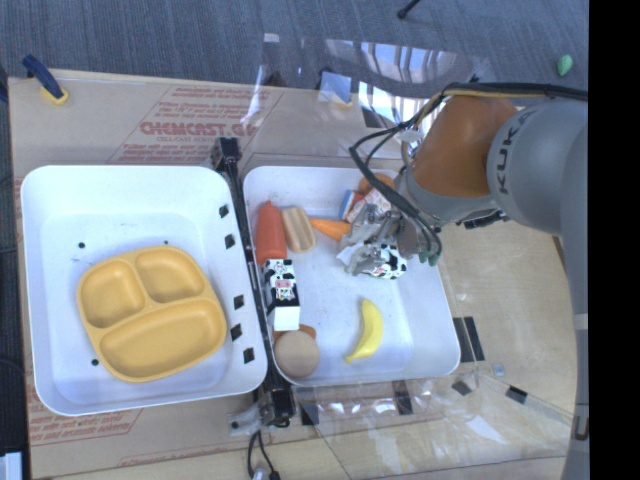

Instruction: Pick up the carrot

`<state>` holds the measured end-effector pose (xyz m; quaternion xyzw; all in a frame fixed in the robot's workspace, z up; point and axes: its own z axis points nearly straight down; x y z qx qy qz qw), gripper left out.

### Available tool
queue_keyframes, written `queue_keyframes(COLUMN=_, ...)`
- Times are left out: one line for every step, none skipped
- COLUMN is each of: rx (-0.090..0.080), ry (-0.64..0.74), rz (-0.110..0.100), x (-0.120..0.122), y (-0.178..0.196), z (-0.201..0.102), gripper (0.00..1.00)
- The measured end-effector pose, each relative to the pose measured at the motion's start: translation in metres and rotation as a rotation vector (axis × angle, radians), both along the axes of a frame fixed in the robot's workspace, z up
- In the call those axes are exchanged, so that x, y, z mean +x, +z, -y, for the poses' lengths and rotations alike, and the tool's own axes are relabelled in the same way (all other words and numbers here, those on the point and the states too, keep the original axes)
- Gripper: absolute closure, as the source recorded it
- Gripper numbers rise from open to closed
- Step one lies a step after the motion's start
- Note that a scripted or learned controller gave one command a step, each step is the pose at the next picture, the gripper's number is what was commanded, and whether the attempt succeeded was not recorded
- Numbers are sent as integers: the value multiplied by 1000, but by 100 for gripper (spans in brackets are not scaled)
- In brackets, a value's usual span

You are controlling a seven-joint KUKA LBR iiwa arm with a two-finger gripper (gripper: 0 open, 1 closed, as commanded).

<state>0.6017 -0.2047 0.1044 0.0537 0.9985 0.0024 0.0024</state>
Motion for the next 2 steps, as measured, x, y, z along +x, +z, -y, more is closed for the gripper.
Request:
queue_keyframes(rx=0, ry=0, rz=0, x=0, y=0, z=0, gripper=0)
queue_keyframes(rx=-3, ry=-156, rz=-24, x=37, y=-15, z=-13, gripper=0)
